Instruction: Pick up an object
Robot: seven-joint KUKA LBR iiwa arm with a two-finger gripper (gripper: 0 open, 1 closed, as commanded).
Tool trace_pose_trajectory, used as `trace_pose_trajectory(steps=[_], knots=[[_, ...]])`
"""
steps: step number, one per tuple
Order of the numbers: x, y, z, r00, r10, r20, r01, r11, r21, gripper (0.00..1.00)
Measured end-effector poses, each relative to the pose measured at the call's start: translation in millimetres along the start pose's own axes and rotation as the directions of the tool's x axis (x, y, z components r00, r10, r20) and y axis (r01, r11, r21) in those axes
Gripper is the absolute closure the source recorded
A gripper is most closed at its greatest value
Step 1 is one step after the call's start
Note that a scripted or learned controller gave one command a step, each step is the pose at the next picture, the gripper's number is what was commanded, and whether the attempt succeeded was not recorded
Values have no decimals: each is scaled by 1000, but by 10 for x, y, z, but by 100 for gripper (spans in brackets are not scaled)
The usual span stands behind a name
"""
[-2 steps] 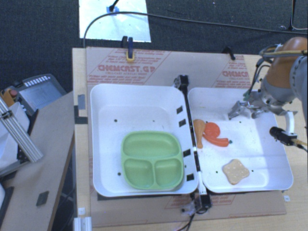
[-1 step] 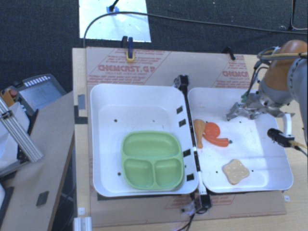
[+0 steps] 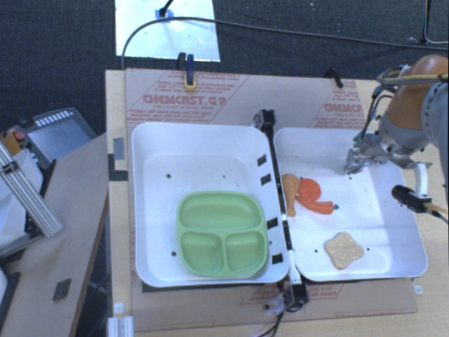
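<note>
Nearest the viewer, the left bin (image 3: pixel 203 146) holds a green divided tray (image 3: pixel 223 233) with three compartments, lying flat toward the bin's front edge and filling much of its front half. In the right bin (image 3: pixel 400 258), the nearest item is a tan slice of toy bread (image 3: pixel 344 250), lying flat near the front, well apart from the other objects. Behind it, close to the divider between the two bins, lies a cluster of toy food: a pale orange carrot-like piece (image 3: pixel 290 193) set lengthwise just beside the divider, a round red-orange piece (image 3: pixel 309 188) touching it, and an orange carrot with a small green tip (image 3: pixel 318 206) lying crosswise just in front of the round piece. Farther back and to the right, the gripper (image 3: pixel 354 161) hangs low over the rear part of the right bin floor, well apart from the food cluster and the bread; nothing shows between its fingers, and whether they are spread or closed cannot be told at this size. The grey arm with its orange band (image 3: pixel 429 67) enters from the right above it. Beyond both bins, a cardboard sheet (image 3: pixel 210 97) printed with red lettering covers the bench, with a yellow-and-black clamp (image 3: pixel 188 72) on its rear edge.
</note>
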State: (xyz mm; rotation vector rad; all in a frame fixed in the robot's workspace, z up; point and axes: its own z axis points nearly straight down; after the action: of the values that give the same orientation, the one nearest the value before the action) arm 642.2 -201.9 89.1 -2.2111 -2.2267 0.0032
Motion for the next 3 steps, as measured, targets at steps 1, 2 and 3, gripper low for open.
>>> trace_pose_trajectory(steps=[1, 2, 3], knots=[[-13, 118, -507, 1000, 1, 2, -1, 1000, -7, 100], [56, 94, -950, 1000, 0, 1, 0, 1000, -6, 100], [53, 112, -1435, 1000, 1, 2, -1, 1000, -6, 100]])
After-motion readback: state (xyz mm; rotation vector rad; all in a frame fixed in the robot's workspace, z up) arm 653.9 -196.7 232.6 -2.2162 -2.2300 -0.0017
